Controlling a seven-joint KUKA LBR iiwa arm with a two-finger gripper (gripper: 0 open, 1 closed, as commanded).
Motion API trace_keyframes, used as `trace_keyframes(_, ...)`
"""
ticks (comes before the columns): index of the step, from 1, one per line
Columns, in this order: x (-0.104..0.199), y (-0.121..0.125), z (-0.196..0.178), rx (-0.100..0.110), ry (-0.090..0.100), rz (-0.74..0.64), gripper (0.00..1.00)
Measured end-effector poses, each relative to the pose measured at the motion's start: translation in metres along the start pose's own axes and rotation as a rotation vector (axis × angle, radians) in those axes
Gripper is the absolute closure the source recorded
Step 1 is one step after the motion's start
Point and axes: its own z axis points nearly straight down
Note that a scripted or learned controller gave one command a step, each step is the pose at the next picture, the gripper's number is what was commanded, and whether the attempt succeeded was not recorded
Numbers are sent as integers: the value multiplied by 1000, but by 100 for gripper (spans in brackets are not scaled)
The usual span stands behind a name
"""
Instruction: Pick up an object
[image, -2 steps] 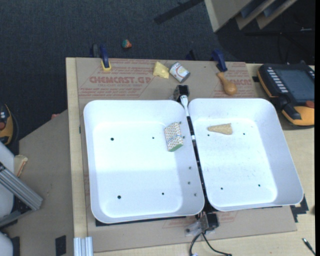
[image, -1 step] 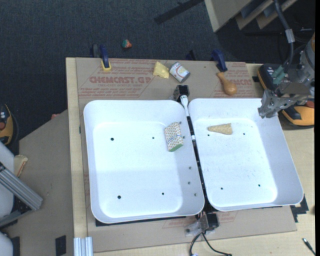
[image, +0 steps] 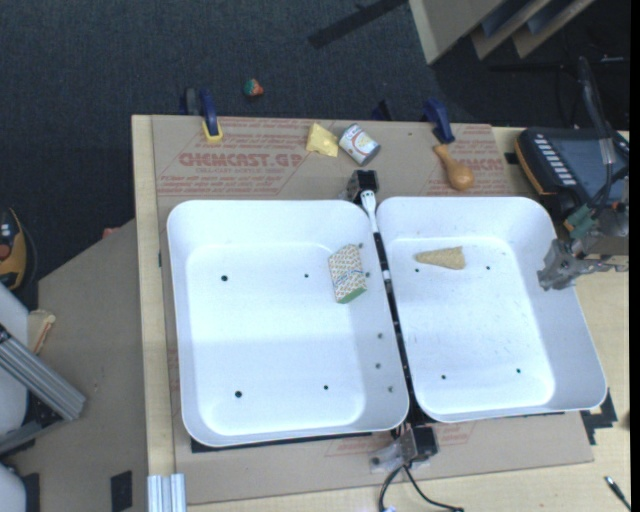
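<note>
Tan wedge (image: 441, 258) lying flat near far wall of right bin (image: 560, 385), long axis across the bin, thin end pointing left. Gripper (image: 558, 272) just outside that bin's right rim, wedge to its left at about the same depth. Patterned box (image: 347, 273) in left bin (image: 200, 400), beside the divider, farther away.

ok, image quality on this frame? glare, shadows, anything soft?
Camera view: even overhead light, with the upper half of the left bin shaded and its lower half bright. The patterned block and tan wedge read clearly. The gripper at the right bin's edge looks soft, its detail hard to resolve.
</note>
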Motion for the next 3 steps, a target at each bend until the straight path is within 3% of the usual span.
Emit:
trace_keyframes(1, 51, 25, -151, -31, -3, -12, 100)
trace_keyframes(2, -73, 4, -196, -19, -9, 8, 100)
trace_keyframes(3, -1, 1, -37, 8, 4, -12, 100)
